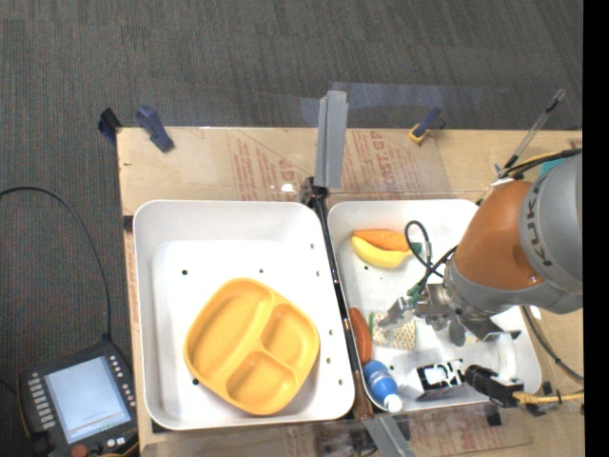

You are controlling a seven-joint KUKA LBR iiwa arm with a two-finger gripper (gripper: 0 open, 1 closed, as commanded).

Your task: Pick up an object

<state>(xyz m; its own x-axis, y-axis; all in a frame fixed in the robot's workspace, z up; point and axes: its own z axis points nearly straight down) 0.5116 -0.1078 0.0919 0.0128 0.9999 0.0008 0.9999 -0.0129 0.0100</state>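
Over the right bin (495,219), the pincer (404,314) touches a mesh pouch (396,331); grip unclear

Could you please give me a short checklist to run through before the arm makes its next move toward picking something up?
1. Gripper is over the right bin: ok.
2. An object sits between the fingers: cannot tell.
3. Candidates lie close by, a speckled item and a red-brown piece near the divider: ok.
4. Blue bottle lies apart from the gripper: ok.
5. Yellow-orange piece lies apart at the bin's far end: ok.
6. Yellow divided tray in the left bin is out of the way: ok.
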